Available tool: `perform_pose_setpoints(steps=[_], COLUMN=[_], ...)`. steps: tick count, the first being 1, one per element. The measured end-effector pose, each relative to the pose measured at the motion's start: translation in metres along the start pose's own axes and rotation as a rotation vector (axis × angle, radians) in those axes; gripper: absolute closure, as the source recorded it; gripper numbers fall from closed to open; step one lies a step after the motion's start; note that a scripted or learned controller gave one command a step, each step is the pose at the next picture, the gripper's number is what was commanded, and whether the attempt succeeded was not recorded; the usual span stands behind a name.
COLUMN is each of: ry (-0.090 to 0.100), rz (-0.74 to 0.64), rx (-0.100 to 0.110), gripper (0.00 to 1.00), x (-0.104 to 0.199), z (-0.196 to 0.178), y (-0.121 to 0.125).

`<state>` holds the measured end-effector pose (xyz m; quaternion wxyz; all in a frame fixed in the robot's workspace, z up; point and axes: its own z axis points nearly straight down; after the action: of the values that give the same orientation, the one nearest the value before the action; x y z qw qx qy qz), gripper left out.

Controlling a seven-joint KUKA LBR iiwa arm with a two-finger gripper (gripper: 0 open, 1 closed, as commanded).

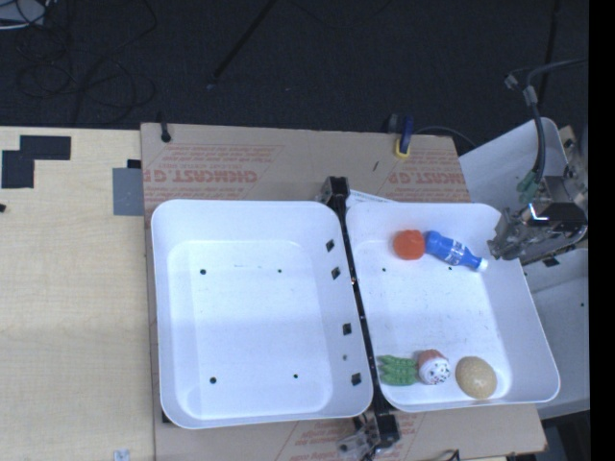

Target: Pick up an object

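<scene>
Dark flooring with loose cables lies behind a pale wooden bench (pixel 67 286), on which a cardboard sheet (pixel 250 166) carries two shallow white bins side by side. Left bin (pixel 173 229): nothing lies on its floor. Right bin (pixel 519 334): four candidate objects. An orange ball (pixel 408 245) sits near the far wall, just beside a blue bottle (pixel 452 251) that lies on its side with its pale cap toward the right rim. Along the near wall rest a green toy (pixel 395 370), a white and red spotted ball (pixel 433 368) touching it, and a tan egg-shaped object (pixel 475 376) just beside that.

Pincer (pixel 509 245): poised at the right bin's right rim, close to the bottle's cap; it appears dark and foreshortened, so whether it is wide or narrow cannot be told, and no object is seen in it.

Step in hand, as judged: approach, nothing yet lifted. The bottle is the nearest target. A sound grasp would probably straddle its body across the narrow width, away from the ball, descending squarely so the bottle does not roll aside. The crowded near-wall group looks harder to isolate.
</scene>
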<state>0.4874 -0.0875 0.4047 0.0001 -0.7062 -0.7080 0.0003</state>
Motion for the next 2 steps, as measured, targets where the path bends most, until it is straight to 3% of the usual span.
perform_pose_setpoints(steps=[1, 2], ry=[-0.001, 0.000], rz=[0.003, 0.001], rx=[0.002, 0.000], gripper=[1.00, 1.00], x=[-0.024, -0.023], z=[0.027, 0.001], y=[0.037, 0.047])
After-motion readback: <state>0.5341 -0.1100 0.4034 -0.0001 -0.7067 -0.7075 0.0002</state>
